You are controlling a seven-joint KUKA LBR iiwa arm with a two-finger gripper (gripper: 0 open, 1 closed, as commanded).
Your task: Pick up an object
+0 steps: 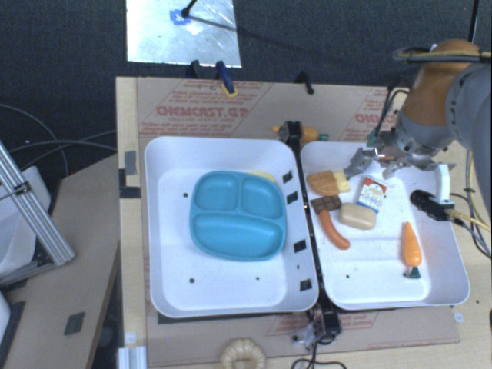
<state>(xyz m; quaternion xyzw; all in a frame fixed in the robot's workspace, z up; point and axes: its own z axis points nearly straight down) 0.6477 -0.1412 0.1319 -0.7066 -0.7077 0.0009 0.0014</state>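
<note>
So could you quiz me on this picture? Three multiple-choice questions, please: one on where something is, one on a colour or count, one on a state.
1. Where is the blue divided plate?
A. left bin
B. right bin
C. on the floor

2. What colour is the carrot in the right bin?
A. green
B. orange
C. purple

3. The gripper is:
A. hanging above the right bin
B. resting on the plate
C. outside both bins

Answers: 1 A, it lies in the left bin. 2 B, plainly orange. 3 A, it hangs over that bin's upper part.
</note>
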